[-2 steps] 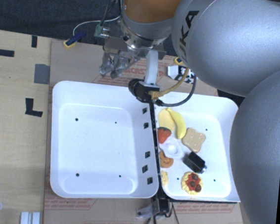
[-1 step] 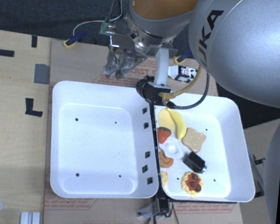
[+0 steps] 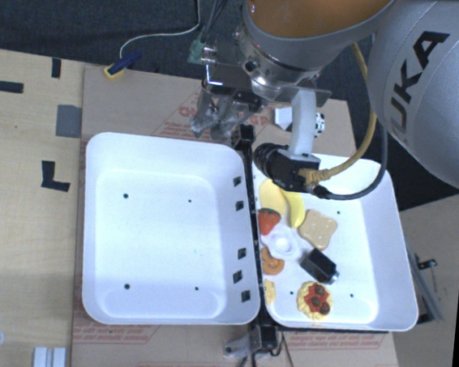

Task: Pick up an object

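Note:
Several toy foods lie along the left side of the right bin (image 3: 387,236): a yellow banana (image 3: 283,202), a red strawberry (image 3: 268,221), a slice of toast (image 3: 318,227), a white fried egg (image 3: 281,243), a black block (image 3: 318,266), a brown pretzel-like piece (image 3: 271,263) and a small pizza (image 3: 315,300). My gripper (image 3: 222,121) hangs over the brown board just behind the back rim of the left bin (image 3: 97,205), near the divider between the bins. It is behind and to the left of the food, and I see nothing held in it.
The grey arm with its orange band fills the upper right. A black cable unit (image 3: 284,166) with a yellow hose overhangs the back of the right bin. Black clips (image 3: 242,253) line the divider. A yellow-blue clip (image 3: 121,65) lies at the board's back left corner.

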`<state>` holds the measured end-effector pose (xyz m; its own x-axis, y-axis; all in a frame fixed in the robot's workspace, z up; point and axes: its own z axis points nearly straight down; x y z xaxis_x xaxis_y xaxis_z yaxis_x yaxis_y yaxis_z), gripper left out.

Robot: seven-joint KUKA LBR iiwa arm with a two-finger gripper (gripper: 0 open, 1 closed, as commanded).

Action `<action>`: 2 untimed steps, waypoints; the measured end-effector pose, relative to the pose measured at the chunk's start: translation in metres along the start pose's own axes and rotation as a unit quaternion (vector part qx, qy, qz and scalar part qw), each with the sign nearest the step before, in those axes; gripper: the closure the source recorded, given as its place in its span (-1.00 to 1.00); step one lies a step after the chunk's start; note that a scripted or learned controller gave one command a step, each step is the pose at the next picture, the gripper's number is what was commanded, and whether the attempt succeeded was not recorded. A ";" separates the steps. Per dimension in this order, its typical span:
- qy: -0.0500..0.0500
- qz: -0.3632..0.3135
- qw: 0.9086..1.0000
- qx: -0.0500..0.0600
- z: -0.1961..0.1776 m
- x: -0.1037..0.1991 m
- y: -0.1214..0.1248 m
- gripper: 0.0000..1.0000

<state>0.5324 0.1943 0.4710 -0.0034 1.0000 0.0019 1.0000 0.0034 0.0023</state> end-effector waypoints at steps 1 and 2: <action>0.000 -0.001 1.000 0.001 -0.027 0.027 -0.041 1.00; 0.000 0.000 1.000 0.000 -0.062 0.040 -0.021 1.00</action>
<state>0.5115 0.2340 0.5334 -0.0028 1.0000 0.0009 1.0000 0.0028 0.0032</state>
